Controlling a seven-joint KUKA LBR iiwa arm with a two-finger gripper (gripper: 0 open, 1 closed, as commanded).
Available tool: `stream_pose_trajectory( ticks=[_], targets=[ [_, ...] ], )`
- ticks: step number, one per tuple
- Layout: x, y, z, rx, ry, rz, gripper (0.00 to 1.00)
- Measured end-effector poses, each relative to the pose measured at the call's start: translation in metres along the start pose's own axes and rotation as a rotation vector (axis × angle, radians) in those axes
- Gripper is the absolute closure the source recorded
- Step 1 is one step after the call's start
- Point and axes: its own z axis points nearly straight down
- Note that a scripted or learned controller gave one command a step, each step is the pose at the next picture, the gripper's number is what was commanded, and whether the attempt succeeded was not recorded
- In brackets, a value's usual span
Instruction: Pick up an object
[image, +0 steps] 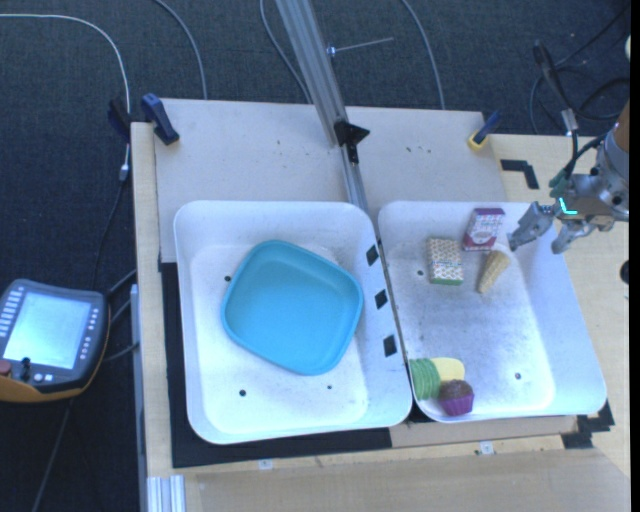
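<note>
The right bin (540, 345) holds a small red and white box (484, 228) at its back, a tan patterned block (444, 260) beside it and a pale yellow cone-shaped piece (492, 270). A green and yellow toy (434, 375) and a purple one (458, 398) lie at the front edge. My gripper (548, 230) hovers over the bin's back right rim, open, its two grey fingers spread with nothing between them. It stands just right of the red box and the cone.
The left bin (200, 300) holds a light blue square plate (292, 305). A metal pole (320, 80) slants over the divide between the bins. A teach pendant (45, 338) lies off the bench at left. Blue and yellow clamps sit at the board's back corners.
</note>
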Motion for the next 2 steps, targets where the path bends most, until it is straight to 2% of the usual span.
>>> stream_pose_trajectory(
  ticks=[1, 2],
  targets=[
    [0.0, 0.0, 0.0, 0.0, 0.0, 0.0, 0.0],
    [-0.005, 0.008, 0.053, 0.004, 0.001, 0.0, 0.0]
  ],
)
